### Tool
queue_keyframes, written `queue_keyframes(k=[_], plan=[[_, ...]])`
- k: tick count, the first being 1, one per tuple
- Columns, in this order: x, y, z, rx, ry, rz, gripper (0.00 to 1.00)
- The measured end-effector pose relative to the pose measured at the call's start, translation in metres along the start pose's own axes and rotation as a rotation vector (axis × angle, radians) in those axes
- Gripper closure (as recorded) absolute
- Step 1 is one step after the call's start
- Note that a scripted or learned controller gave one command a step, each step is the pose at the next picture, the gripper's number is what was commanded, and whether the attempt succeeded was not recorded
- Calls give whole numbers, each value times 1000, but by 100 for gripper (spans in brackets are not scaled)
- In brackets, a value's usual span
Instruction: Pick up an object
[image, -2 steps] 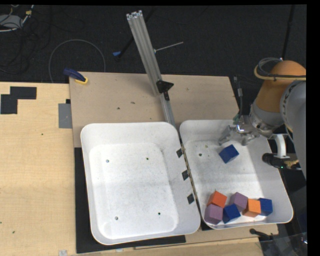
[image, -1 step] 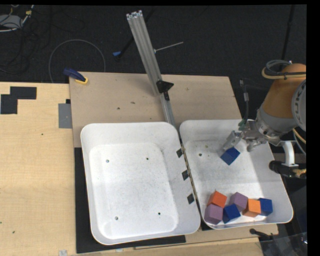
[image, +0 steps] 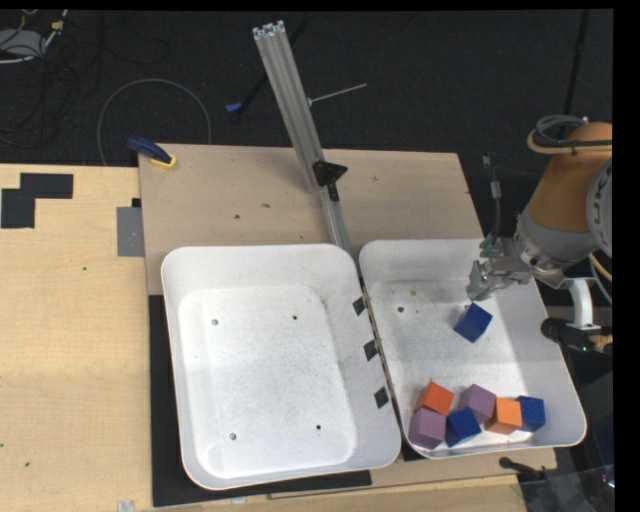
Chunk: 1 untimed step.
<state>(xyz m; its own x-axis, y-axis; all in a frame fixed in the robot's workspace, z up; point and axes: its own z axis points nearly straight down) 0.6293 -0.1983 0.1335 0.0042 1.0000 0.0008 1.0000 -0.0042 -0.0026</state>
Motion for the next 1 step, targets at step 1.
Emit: queue_keyframes(k=[1], plan=[[0,0,1,0,0,2,0]])
